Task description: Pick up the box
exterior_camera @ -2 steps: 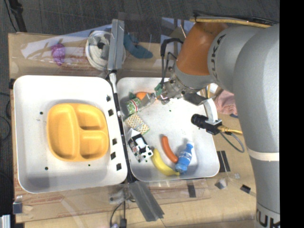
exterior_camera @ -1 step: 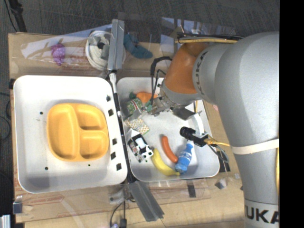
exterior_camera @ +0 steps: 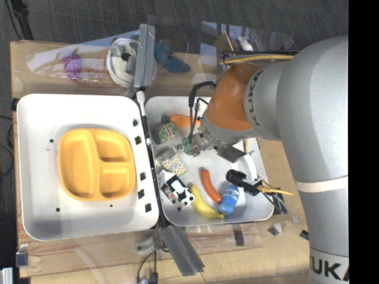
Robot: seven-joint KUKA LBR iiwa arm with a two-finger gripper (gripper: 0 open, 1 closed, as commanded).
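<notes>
A small flat box [exterior_camera: 175, 165] with a pale speckled pattern lies in the right bin [exterior_camera: 260, 213], close to its left wall. My gripper [exterior_camera: 191, 146] hangs low over the bin's upper middle, just above and to the right of that box, with the grey arm and its orange band covering most of it. A second small box-like item [exterior_camera: 176, 191], black and white, sits near the bin's front left corner.
Around the gripper lie an orange carrot [exterior_camera: 181, 121] and a green-and-white can [exterior_camera: 167, 132]. At the front are a banana [exterior_camera: 205, 206], a red sausage [exterior_camera: 208, 184] and a blue bottle [exterior_camera: 230, 199]. The left bin [exterior_camera: 35, 108] holds a yellow divided tray [exterior_camera: 98, 161].
</notes>
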